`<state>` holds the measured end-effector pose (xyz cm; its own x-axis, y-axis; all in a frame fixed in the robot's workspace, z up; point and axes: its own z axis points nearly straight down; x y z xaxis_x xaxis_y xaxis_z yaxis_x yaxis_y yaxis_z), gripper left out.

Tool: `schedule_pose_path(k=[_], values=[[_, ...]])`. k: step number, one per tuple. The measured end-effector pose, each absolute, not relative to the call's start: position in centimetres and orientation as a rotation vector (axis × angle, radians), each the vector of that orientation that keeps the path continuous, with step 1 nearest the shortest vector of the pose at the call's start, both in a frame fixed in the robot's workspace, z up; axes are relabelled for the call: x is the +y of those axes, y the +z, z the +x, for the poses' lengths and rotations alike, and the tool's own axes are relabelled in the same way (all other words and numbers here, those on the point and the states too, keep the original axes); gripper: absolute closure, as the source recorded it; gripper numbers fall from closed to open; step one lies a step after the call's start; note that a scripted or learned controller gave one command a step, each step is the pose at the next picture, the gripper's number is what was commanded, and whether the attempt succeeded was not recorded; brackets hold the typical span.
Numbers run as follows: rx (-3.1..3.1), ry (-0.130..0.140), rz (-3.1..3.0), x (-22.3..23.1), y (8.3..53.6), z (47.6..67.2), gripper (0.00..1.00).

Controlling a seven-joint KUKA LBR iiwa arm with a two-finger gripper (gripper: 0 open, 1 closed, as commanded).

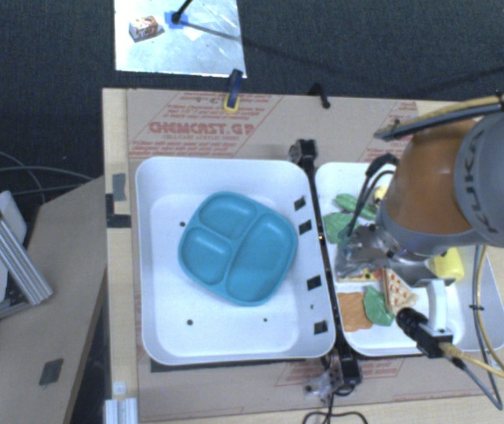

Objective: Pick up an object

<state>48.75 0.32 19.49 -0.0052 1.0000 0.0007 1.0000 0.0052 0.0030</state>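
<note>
Dark speckled carpet floor (40, 69) across 9 to 3 o'clock, black cables trailing over it at 9 and 1. Shiny silver sheet (201, 16) lying on it at 12, small box (145, 29) and blue-tipped rod on top, glare from overhead light. Tan bench top (68, 263) at 8, covered centre by printed brown cardboard (201, 126); aluminium extrusion frame (4, 246) at 9, yellow clamp (232, 91) on the cardboard edge at 12.

A: Lighting? 
B: Bright, even, overhead. The left bin (159, 325) is near blown-out white; the foil sheet (179, 25) glares.
A: Shadows, focus?
B: Soft shadow under the blue tray (237, 247). Overall slightly soft; arm (464, 179) blurred.
</note>
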Motion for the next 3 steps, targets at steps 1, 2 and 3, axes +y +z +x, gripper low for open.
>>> schedule_pose_path(k=[1, 2, 3], values=[[2.232, 0.012, 2.207, 7.5, 20.9, 55.2, 1.00], [2.215, 0.013, 2.212, 3.2, 28.1, 62.2, 1.00], [2.223, 0.002, 2.219, 3.6, 29.4, 58.0, 1.00]])
